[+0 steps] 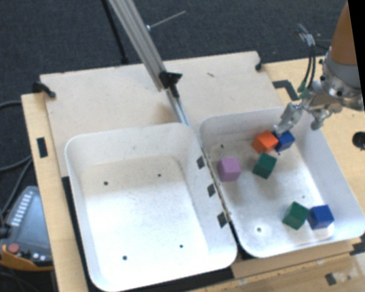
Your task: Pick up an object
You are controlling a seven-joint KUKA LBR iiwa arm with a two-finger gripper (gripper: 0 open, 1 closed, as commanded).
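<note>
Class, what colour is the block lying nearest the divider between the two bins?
Pale purple block, clearest in the camera view.

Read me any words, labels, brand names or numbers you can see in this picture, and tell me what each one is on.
None can be read.
The handheld controller left of the bench has rows of keys, but any markings on them are too small and blurred.
The blocks in the right bin and the left bin have plain faces with no print.

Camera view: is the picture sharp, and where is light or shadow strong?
Camera view: lighting is even and soft; the white bins look bright without hard glare; the blocks, like the purple one, cast weak shadows; the end effector is slightly blurred.
</note>
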